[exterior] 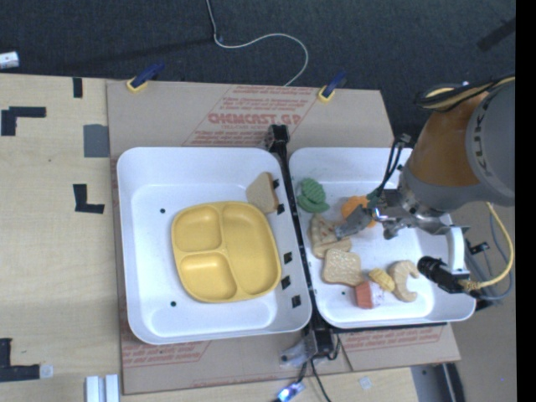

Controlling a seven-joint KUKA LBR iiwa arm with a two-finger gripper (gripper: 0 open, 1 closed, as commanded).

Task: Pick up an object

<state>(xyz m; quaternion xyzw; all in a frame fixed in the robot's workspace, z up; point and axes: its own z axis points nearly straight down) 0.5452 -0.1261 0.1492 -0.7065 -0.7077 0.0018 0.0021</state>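
Note:
My gripper point(362, 216) hangs low over the middle of the right bin point(419, 312), reaching in from the right. Just under and beside it lie a small orange piece point(355, 201) and a pale bread-like piece point(325, 234). A green leafy toy point(312, 194) lies to its left near the divider. Closer to the front are a toast slice point(342, 267), a red block point(363, 296), a small yellow piece point(382, 279) and a tan curved piece point(405, 280). Nothing is visibly lifted.
The left bin point(134, 224) holds a yellow divided plate point(224, 251) and a brown toast piece point(263, 193) at its back right corner. Both bins rest on a cardboard sheet point(251, 115). A black clip point(277, 136) sits at the divider's far end.

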